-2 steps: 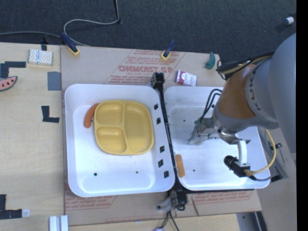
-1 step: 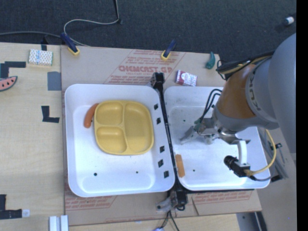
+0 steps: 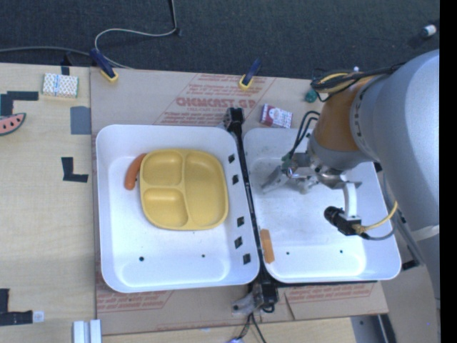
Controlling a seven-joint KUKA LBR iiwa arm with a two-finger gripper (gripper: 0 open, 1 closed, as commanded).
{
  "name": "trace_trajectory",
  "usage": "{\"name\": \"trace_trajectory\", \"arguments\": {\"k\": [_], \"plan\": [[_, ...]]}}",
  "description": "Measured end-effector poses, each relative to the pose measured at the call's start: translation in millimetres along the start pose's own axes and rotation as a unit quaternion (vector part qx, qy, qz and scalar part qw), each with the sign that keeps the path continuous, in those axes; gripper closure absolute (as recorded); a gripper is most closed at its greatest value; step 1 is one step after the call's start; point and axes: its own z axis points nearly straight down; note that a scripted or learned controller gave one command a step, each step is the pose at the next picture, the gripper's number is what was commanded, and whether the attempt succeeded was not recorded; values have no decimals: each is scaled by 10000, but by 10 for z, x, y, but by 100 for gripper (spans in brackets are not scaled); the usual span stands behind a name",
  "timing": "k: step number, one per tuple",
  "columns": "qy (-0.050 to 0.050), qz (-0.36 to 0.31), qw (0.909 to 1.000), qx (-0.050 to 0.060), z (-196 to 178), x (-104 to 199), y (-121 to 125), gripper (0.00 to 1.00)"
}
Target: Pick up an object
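Counter [image 3: 43,191]: light wood w/ a brown cardboard sheet [image 3: 207,102] under both bins. Black tape bits on the bare wood at the counter's left side.

Arm [image 3: 400,120]: big grey body comes in from the right, orange band [image 3: 335,120] above the wrist, hanging over the right bin's far right part.

Left bin [image 3: 171,270]: white, shallow. Holds a yellow divided plate [image 3: 184,189], 3 compartments, sitting toward the bin's far half, roughly centred. An orange sausage-shaped item [image 3: 131,172] lies just beside the plate's left edge, touching or nearly so, near the bin's left wall.

Right bin [image 3: 321,259]: white, shares the centre divider w/ the left bin. Hand [image 3: 275,181] sits low over the bin's far left area, metal fingers [image 3: 270,184] pointing left toward the divider. Can't tell if they're wide or narrow — too blurred; nothing seen between them. A small orange carrot-like piece [image 3: 266,246] lies at the bin's near left edge, right along the divider, well apart from the hand.

Smaller stuff: a small red-and-white packet [image 3: 275,116] on the cardboard just past the right bin's far left corner. Two yellow-blue clamps [image 3: 250,75] at the cardboard's far edge. A pale patterned block [image 3: 60,86] at the counter's far left corner; a watermelon-slice toy [image 3: 10,123] at the left edge.
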Motion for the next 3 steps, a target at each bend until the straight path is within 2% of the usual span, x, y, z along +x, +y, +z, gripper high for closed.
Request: {"name": "trace_trajectory", "arguments": {"k": [1, 3], "plan": [[-10, -2, 10000, -6, -97, -5, 1, 100], [-3, -9, 10000, 8, -278, 8, -5, 100]]}}
